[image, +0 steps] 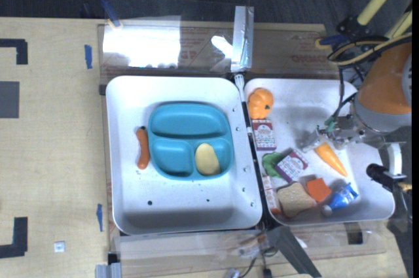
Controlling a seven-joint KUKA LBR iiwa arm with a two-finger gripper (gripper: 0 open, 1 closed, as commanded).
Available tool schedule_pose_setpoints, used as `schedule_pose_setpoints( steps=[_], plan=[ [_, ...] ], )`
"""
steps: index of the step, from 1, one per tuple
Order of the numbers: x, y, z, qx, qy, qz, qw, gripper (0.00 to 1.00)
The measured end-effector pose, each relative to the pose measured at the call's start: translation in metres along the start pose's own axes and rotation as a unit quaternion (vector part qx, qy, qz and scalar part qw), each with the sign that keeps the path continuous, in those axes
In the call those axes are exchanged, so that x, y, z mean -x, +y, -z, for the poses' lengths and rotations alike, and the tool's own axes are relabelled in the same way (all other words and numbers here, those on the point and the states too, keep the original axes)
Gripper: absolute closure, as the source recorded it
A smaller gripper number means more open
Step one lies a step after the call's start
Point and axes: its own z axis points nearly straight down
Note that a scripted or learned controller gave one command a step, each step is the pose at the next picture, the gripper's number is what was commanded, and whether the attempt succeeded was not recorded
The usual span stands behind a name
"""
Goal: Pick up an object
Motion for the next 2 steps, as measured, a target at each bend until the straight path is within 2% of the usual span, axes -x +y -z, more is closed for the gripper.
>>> schedule_pose_setpoints(
  steps=[1, 2],
  plan=[
    [0.002, 0.001, 0.011, 0.002, -0.001, -0.002, 1.0, 1.0],
    [-0.016, 0.093, 0.097, 0.001, -0.001, -0.06, 0.9982, 1.0]
  ],
)
